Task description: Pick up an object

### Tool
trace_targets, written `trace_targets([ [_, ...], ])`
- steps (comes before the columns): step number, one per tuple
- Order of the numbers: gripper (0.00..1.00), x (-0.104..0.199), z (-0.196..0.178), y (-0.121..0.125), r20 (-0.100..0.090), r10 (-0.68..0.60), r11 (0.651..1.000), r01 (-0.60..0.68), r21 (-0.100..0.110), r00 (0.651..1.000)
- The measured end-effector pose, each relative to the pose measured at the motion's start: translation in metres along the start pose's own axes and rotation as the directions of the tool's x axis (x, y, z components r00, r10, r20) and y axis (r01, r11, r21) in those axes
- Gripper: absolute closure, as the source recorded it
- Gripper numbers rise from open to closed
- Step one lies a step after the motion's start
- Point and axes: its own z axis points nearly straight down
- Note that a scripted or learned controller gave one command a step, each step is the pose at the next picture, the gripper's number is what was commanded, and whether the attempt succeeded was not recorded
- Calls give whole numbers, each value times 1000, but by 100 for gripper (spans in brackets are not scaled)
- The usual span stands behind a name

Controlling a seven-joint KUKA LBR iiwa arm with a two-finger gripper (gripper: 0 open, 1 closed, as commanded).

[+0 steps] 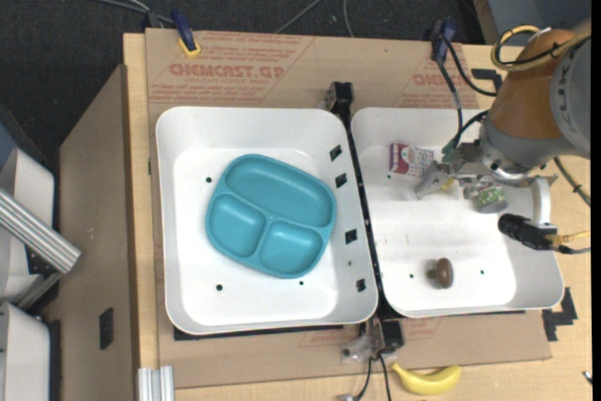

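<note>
The grey arm (540, 99) reaches in from the right, its orange band above the wrist, bent down over the right bin (394, 291). The claw (441, 176) sits low near the far middle of that bin, its metal tips pointing left. Whether the claw is released or clenched cannot be told from this angle; nothing shows between its tips.

Just to the claw's left, almost touching it, lies a small carton (405, 159), white with a dark red panel, lying flat near the bin's far wall. Just to the claw's right, under the wrist, sits a small greenish speckled object (487, 197), too blurred to name. Nearer the camera than the claw and well apart from it rests a small brown rounded object (440, 272) on the bin floor.

Far to the claw's left, in the left bin (178, 296), a teal divided plate (270, 215) lies flat with three compartments.
</note>
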Motion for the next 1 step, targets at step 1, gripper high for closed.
trace_targets([
  [1,100,-1,-15,2,2,0,1000,0,-8,1000],
])
